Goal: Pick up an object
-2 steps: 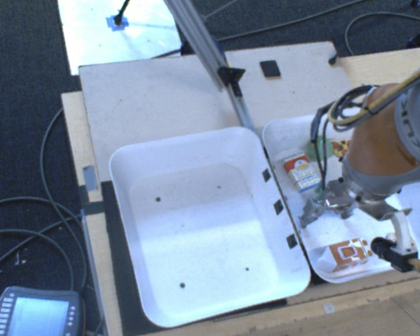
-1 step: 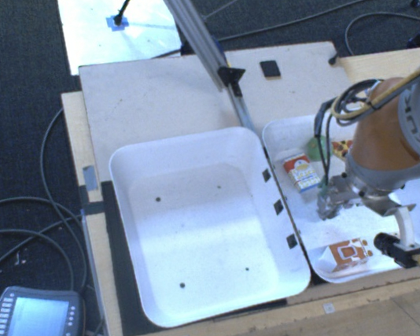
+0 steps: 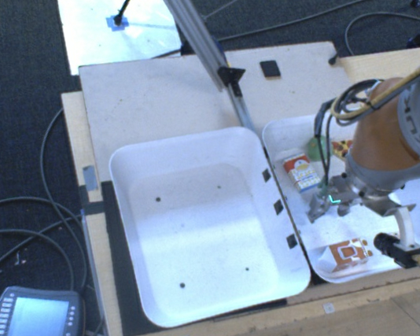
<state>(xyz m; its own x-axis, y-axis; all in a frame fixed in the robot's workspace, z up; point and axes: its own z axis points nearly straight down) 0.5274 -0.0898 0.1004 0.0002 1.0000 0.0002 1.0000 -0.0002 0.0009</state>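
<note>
Arm (image 3: 395,132), grey with an orange band, reaches in from the right and hangs over the right bin (image 3: 277,138), covering much of its interior. Gripper (image 3: 324,206) sits low at the arm's left end, above the middle of that bin, with a small green light glowing on it; how far the fingers stand apart cannot be told, and nothing is seen held between them. 3 objects lie in the right bin: a small carton (image 3: 300,171) with a red top and pale label, lying just above and left of the gripper; an orange and white packet (image 3: 349,253) flat on the bin floor near the front rim, below the gripper; and a green item (image 3: 315,149) partly hidden beside the arm at the far side. Left bin (image 3: 204,228) stands just beside the right one, their walls touching along a row of black clips. Both bins rest on the desk (image 3: 158,96). A handheld control pendant (image 3: 30,325) lies on the floor at lower left.
</note>
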